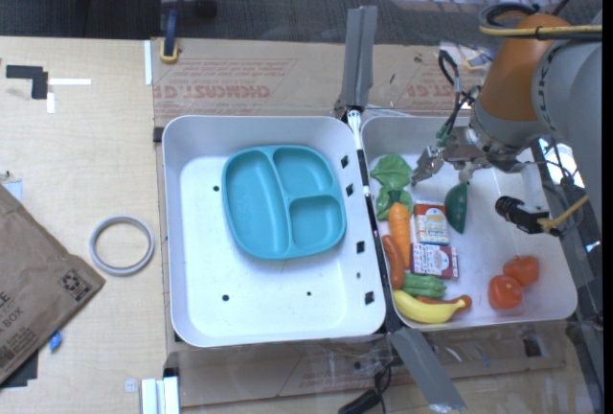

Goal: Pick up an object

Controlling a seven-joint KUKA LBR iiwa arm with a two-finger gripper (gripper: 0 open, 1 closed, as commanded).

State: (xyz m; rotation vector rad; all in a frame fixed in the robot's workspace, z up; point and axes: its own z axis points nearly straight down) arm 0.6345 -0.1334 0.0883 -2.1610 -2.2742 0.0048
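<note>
Yellow comes first at the near rim of the right bin (565, 307) — a banana (426, 307) lying crosswise, with a green pod (423, 286) just behind it. Further in we see a red-and-white packet (433, 244) standing lengthwise down the bin, and a carrot (397, 235) beside it on the side of the left bin (192, 307), its long axis also running near to far. Two red tomatoes (508, 283) sit apart from these, toward the bin's outer side. Behind the packet lies a dark green pepper (457, 207), long axis roughly near to far, and a leafy green (391, 171) further off beside the divider.

The hand (448, 165) hangs at the far part of the right bin, over the white floor. Its two fingers look spread, one toward the leafy green and one above the pepper — nothing sits between them, so we judge it to be holding nothing.

The relation that matters: the pepper lies just nearward of the hand, almost under its outer finger. We judge it the likeliest target; the hand would need to shift slightly nearward and descend, with its fingers straddling the pepper's narrow width.

The left bin carries a blue tray (284, 201).
</note>
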